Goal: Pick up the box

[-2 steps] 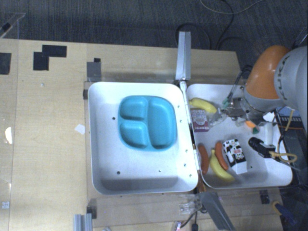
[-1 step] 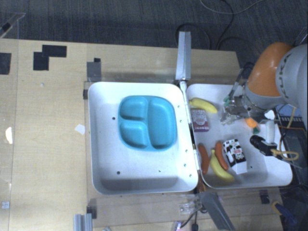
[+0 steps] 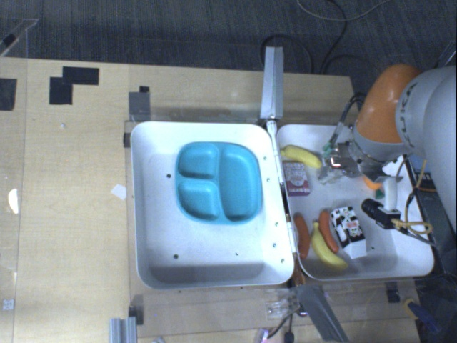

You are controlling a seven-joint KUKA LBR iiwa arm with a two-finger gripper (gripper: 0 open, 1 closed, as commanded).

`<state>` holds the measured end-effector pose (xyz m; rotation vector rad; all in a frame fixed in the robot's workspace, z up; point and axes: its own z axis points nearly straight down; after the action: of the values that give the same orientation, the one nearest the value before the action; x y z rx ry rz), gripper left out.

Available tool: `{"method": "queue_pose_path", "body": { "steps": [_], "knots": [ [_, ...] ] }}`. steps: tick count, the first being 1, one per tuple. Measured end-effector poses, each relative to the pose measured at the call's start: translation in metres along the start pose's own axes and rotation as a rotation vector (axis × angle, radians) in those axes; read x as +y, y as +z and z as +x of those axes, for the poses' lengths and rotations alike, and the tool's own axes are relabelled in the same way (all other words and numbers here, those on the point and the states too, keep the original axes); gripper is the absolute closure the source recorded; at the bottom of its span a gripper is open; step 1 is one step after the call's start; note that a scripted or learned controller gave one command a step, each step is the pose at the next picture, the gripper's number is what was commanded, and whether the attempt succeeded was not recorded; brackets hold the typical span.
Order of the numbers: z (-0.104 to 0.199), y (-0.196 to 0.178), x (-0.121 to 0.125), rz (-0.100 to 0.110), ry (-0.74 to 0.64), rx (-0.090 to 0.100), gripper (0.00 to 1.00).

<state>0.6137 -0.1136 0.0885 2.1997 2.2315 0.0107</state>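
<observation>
Going left to right, you had these items before you:

- The counter (image 3: 71, 191), pale wood, with black markers at its far left.
- The left bin (image 3: 153, 256), white, holding a blue divided tray (image 3: 218, 181) near its middle.
- The right bin (image 3: 410, 263), white, touching the left bin along their shared wall.
- A dark red packet (image 3: 297, 179) by that shared wall, with a banana (image 3: 301, 156) just behind it.
- A red sausage (image 3: 302, 236) near the front left corner, a second red sausage (image 3: 327, 227) beside it, and a second banana (image 3: 328, 252) lying against both.
- The box (image 3: 350, 231), black and white, at the front centre of the right bin, touching the second banana on its left.
- The hand (image 3: 335, 161), over the back of the right bin, near the first banana and well apart from the box. You could not tell how far it was open, and nothing showed in its grip.
- The arm (image 3: 421, 113), grey with an orange band, covering the bin's back right corner.
</observation>
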Motion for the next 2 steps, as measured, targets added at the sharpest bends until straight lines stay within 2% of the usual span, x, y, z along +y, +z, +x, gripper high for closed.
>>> {"method": "queue_pose_path", "body": {
  "steps": [1, 2],
  "knots": [
    [0.002, 0.0, 0.013, 0.0, -0.02, 0.0, 1.0],
    [-0.034, -0.115, 0.006, 0.005, -0.049, 0.0, 1.0]
  ]
}}
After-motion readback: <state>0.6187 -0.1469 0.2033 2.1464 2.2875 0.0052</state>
